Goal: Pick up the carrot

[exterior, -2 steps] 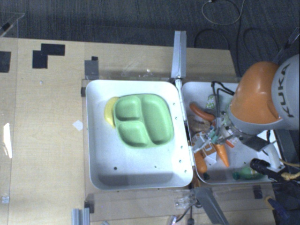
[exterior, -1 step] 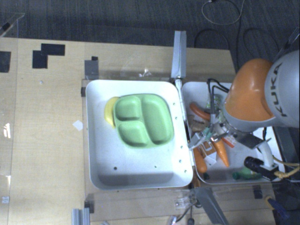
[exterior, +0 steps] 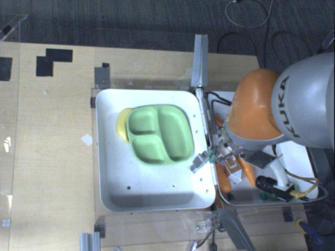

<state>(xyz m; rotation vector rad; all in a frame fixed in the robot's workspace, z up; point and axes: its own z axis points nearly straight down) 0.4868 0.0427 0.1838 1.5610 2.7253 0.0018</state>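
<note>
The carrot is an orange stick lying along the left wall of the right bin, near its front corner. A second orange piece lies just right of it, partly under the wrist. My gripper hangs over the wall between the two bins, just above and left of the carrot's far end. The grey arm with its orange band hides most of the right bin. Nothing shows between the gripper's tips.
The left bin holds a green divided tray with a yellow thing poking out at its left edge. A small orange bit shows by the right bin's left wall. A metal post stands behind the bins.
</note>
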